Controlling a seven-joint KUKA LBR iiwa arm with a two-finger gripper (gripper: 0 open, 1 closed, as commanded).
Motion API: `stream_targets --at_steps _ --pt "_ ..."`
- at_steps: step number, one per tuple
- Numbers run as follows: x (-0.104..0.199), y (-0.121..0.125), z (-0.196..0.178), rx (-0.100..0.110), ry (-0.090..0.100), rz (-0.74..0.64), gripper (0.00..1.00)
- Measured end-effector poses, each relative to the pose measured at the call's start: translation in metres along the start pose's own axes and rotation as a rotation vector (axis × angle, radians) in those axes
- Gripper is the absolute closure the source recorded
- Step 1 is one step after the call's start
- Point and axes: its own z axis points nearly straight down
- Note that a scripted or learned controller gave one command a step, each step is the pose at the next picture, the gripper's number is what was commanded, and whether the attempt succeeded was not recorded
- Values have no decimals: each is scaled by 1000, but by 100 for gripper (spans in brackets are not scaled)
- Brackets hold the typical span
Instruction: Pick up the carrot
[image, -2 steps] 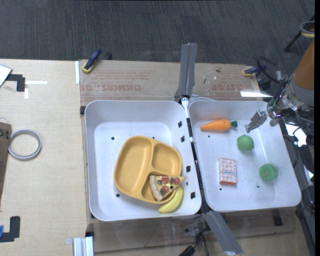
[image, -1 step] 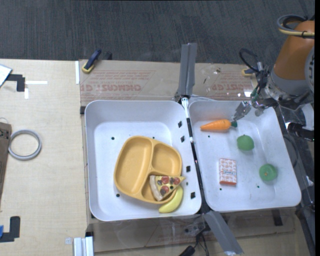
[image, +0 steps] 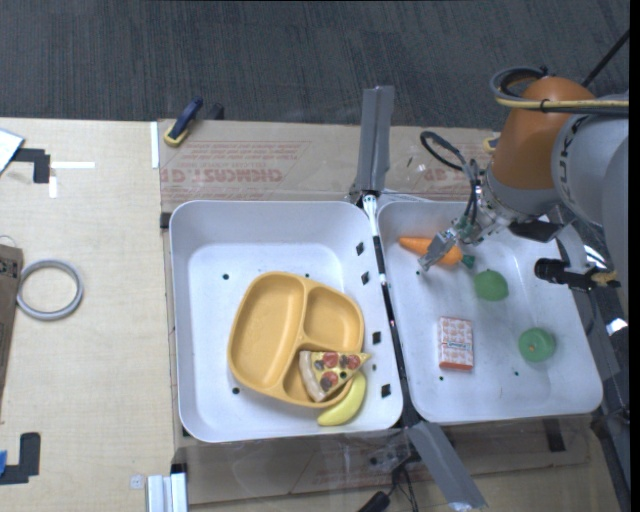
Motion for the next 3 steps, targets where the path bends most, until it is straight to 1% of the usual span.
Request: stream_targets --at_steps 1,2,3 --pt "-1 0 -10 0 1 3 100" --pt "39 22 -100 -1 -2 -286 100" --pt "47 3 -99 0 1 -225 100"
